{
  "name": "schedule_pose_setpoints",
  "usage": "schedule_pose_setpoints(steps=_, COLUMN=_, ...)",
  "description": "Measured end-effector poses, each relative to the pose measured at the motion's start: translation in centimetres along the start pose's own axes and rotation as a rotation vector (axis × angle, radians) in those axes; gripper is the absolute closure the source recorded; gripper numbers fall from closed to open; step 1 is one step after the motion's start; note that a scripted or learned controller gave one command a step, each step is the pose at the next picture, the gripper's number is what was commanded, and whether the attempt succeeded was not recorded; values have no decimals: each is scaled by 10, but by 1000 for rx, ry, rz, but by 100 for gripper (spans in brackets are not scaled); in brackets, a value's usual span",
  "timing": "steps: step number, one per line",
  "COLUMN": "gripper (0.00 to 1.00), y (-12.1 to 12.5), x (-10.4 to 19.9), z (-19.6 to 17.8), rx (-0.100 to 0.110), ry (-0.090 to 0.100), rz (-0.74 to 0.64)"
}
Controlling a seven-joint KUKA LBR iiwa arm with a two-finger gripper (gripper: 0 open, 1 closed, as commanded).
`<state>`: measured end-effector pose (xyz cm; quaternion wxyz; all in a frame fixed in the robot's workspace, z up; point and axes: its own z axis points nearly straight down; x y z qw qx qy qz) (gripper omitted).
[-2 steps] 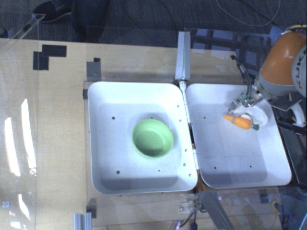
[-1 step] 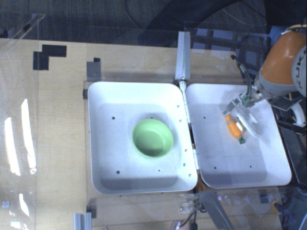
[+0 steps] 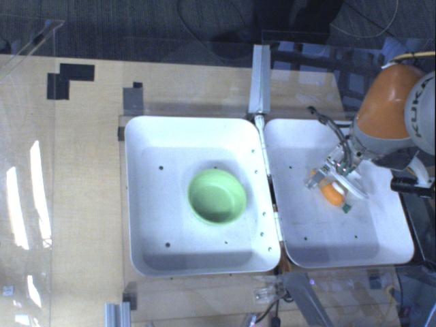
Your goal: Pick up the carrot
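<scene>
Orange band [image 3: 387,101] of the arm [image 3: 409,125] bulks large at the frame's right, closest to the lens, above the right bin [image 3: 381,247]. No readable writing, brand or label anywhere; black square patches [image 3: 68,79] on the wooden bench [image 3: 68,203], far left of the green bowl [image 3: 217,195], carry no text.

Landmark: green bowl, one only, sitting upright in the middle of the left bin [image 3: 146,251].

Gripper [image 3: 332,176] is down in the right bin, well to the right of the bowl and a little higher in the frame. Metal fingers point down and left toward the bin floor. Carrot [image 3: 332,193] shows as a small orange lump directly under and against the fingertips, right of the bowl at about the bowl's height. A smaller orange bit shows at the left fingertip. Cannot tell whether the fingers are spread or closed, nor whether the carrot sits between them or just beside them; the tips and the carrot overlap and blur together. A small dark green speck [image 3: 347,208] lies just below and right of the carrot.

Count: two white bins, side by side, edges touching along a metal divider rail [image 3: 261,80] that runs up from between them. One bowl. One carrot. One arm, one gripper. Cables [image 3: 204,5] loop on the dark floor beyond the bench, above the bowl.
</scene>
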<state>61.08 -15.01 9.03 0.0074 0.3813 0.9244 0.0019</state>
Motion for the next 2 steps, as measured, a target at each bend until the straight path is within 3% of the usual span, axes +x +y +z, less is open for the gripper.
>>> schedule_pose_setpoints(steps=1, gripper=100, y=3, x=-2, z=-13, rx=-7, ry=-8, rz=0)
schedule_pose_setpoints(steps=2, gripper=100, y=4, x=70, z=-115, rx=2, ry=5, rz=-102)
